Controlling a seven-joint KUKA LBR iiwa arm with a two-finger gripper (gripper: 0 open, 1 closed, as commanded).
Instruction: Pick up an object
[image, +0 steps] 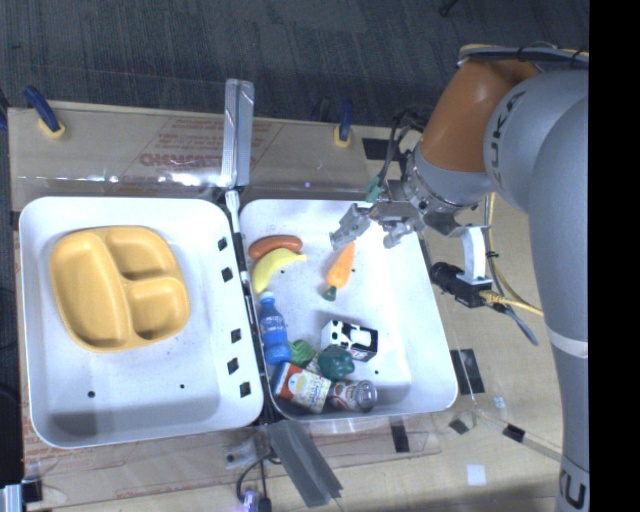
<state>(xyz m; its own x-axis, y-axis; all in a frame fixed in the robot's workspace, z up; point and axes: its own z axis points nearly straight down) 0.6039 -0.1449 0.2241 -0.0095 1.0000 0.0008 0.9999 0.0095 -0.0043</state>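
My gripper (370, 229) hangs over the far part of the right bin (420, 300), its two grey fingers spread open with nothing between them. An orange carrot (340, 268) lies just below and left of the fingers. A sausage (275, 244) and a banana (273, 266) rest near the bin's left wall. Along that wall lies a blue bottle (273, 331). A black-and-white cow-patterned object (350, 338) sits mid-bin. At the near edge are a green item (334, 362), a colourful carton (305, 387) and a can (358, 395).
The left bin (60, 400) holds a yellow divided tray (120, 283). A metal divider post (238, 140) rises between the bins at the back. Cables and a black connector (460, 283) run beside the right bin's right rim.
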